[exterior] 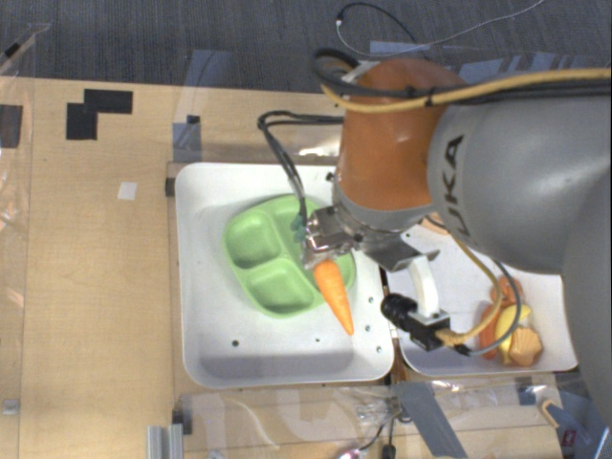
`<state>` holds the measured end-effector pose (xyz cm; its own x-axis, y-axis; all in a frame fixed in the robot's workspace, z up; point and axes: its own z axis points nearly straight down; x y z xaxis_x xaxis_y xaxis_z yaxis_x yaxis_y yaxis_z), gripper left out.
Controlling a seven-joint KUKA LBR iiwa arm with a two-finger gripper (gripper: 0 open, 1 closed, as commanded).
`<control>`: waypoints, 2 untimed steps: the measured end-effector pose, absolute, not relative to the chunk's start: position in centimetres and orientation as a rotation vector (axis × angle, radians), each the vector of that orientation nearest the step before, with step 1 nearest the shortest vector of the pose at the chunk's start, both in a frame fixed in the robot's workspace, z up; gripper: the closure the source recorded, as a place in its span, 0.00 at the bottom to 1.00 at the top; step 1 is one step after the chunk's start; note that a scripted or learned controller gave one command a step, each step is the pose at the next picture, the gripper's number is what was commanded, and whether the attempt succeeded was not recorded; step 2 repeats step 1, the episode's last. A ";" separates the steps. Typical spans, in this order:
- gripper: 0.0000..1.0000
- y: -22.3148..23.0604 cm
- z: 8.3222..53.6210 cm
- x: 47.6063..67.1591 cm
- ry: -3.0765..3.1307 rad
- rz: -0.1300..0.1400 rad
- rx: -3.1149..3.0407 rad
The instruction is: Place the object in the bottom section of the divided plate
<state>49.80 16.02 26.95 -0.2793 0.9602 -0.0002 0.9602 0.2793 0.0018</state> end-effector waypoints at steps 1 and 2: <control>0.00 16.1 26.9 49.8 2.513 0.002 1.884; 0.00 16.1 26.9 49.8 2.513 0.002 1.884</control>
